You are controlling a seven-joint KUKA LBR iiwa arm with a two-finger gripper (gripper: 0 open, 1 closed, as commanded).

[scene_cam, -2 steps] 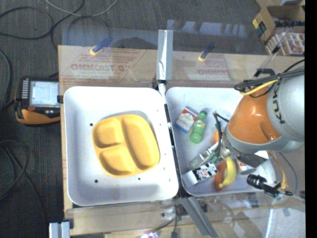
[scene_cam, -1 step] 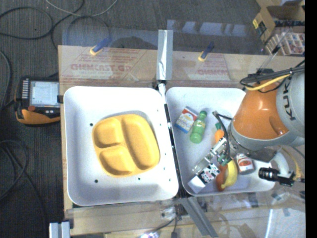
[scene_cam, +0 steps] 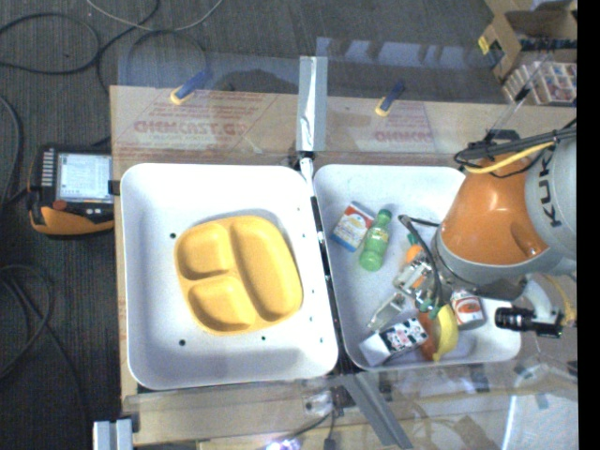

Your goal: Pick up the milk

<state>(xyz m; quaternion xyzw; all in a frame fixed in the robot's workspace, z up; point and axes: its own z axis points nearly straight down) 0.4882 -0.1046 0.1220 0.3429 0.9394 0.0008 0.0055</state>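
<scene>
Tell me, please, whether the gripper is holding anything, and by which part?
It cannot be told: the gripper sits low among the right bin's clutter, and no item shows clearly in its grip.

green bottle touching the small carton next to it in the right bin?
Apart. The camera view shows a strip of white bin floor between the green bottle and the carton.

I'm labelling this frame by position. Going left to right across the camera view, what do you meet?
Handheld control pendant → left white bin → yellow divided tray → small carton → green bottle → orange-banded arm.
</scene>
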